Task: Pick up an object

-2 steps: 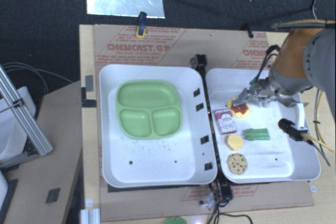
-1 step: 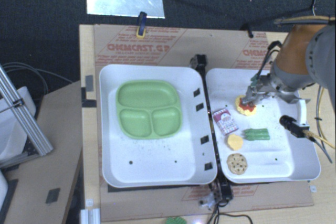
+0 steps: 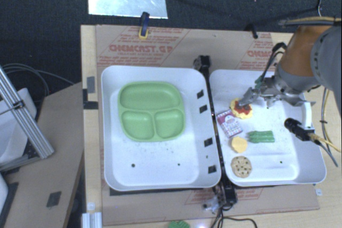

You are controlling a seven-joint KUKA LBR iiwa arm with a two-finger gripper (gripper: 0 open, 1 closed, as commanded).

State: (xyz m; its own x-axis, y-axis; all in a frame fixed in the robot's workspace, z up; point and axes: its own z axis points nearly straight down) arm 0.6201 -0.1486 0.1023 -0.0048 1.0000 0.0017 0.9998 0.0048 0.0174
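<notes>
In the right bin (image 3: 307, 168), my gripper (image 3: 247, 99) hangs low, just above and to the right of a red-and-yellow toy food piece (image 3: 240, 110). I cannot tell whether it touches the piece. A pink-and-white packet (image 3: 230, 125) lies just left of and below the piece. Further toward the front are a yellow chunk (image 3: 239, 144), a green ridged item (image 3: 261, 136) and a chocolate-chip cookie (image 3: 241, 166).
The left bin (image 3: 115, 168) holds a green divided plate (image 3: 152, 110). A black divider (image 3: 211, 125) with clips runs between the two bins. The grey arm with its orange band (image 3: 302, 53) reaches in over the right bin's far right side. Cables trail at the right edge.
</notes>
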